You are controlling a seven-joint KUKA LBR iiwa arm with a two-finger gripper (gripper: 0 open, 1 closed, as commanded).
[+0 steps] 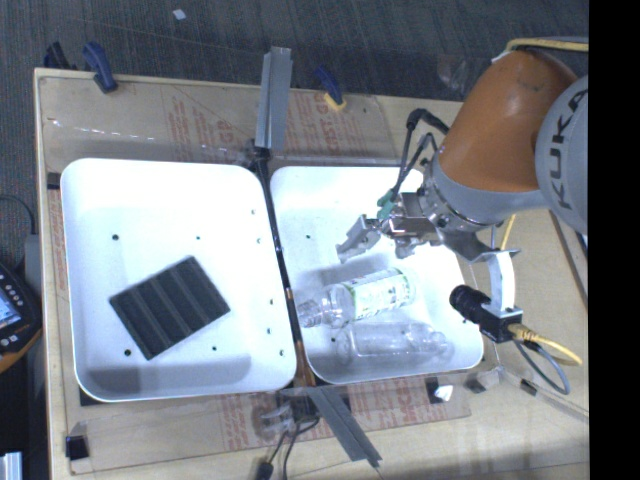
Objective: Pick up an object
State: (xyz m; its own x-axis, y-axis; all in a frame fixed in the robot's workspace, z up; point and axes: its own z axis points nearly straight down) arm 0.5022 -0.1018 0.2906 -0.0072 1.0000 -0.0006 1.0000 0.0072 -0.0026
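I see two clear plastic bottles lying on their sides in the right bin [300,193], toward its near edge. The far bottle [362,298] has a white label with green print around its middle, cap end pointing left toward the bin's left wall. The near bottle [395,342] is bare and see-through, and it nearly vanishes against the white floor; I can only make out its outline and some glare. The two lie almost parallel, just beside each other; I can't tell if they touch.

The gripper [358,238] hovers over the middle of the right bin, on the far side of the labelled bottle and close to it. I see nothing between its fingers. The tip reads as one grey shape pointing left, so I can't tell how wide it is set. The wrist hardware behind it is a jumble of cables and brackets, hard to sort out.

The arm [505,128] comes in from the right and covers the right bin's far right corner.

The left bin [90,183] holds a dark ribbed slab [169,306], flat, turned at an angle, near its near left side. I can't make out what it's made of.
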